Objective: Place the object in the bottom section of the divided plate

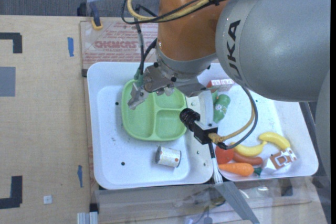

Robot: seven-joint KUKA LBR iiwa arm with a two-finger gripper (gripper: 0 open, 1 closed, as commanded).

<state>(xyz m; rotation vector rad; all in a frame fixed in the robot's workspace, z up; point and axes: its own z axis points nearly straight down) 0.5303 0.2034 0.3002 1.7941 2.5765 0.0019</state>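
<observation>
Presently: one two-finger metal gripper [137, 96] over the upper-left section of one pale green divided plastic plate [170, 123] in the left white bin [105, 155] — fingers appear slightly apart, nothing between them. One small white cylindrical can [168, 157] lies below the plate. Right white bin [307, 157] — one yellow banana [274, 140], one orange carrot [236, 169].

Open bin floor [107, 149] left of the green plate [157, 123], small can [168, 157] just below it
</observation>
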